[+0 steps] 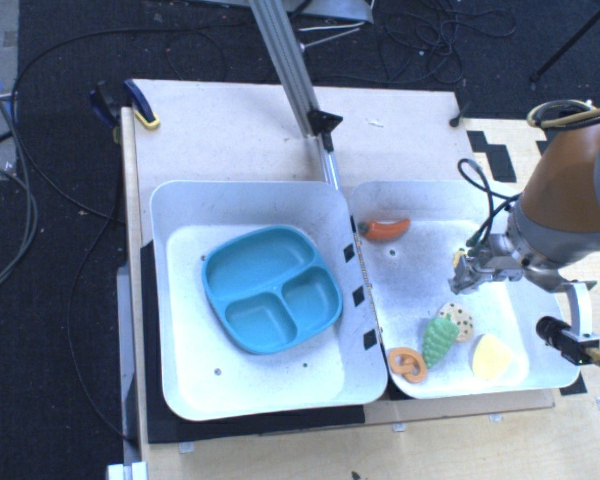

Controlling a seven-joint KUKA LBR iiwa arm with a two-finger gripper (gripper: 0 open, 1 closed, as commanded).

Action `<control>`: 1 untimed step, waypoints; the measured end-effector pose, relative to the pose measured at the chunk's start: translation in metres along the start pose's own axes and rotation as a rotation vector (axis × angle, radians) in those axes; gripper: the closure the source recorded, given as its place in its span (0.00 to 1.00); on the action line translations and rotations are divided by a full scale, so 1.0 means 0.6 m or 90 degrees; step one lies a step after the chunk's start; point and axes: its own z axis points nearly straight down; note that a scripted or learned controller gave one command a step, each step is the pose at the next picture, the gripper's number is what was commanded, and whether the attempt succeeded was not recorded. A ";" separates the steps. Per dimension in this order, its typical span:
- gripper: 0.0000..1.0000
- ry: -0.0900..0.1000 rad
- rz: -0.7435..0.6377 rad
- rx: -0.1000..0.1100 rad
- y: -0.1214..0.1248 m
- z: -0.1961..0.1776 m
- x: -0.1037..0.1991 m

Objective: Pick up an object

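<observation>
The right bin holds several small toys. An orange-red carrot-like piece lies at its far left. A green ridged toy lies near the front, touching a tan spotted cookie. An orange pretzel ring sits at the front left corner, and a pale yellow wedge at the front right. My gripper hangs over the right half of this bin, above and behind the cookie, with nothing seen between its tips.
The left bin carries a blue three-compartment plate. A slanted metal pole runs from the top down to the divide between the bins. Cables lie on the dark floor beyond the bench.
</observation>
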 end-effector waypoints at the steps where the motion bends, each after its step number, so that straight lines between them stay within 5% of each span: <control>1: 1.00 0.000 0.000 -0.001 0.012 -0.104 -0.003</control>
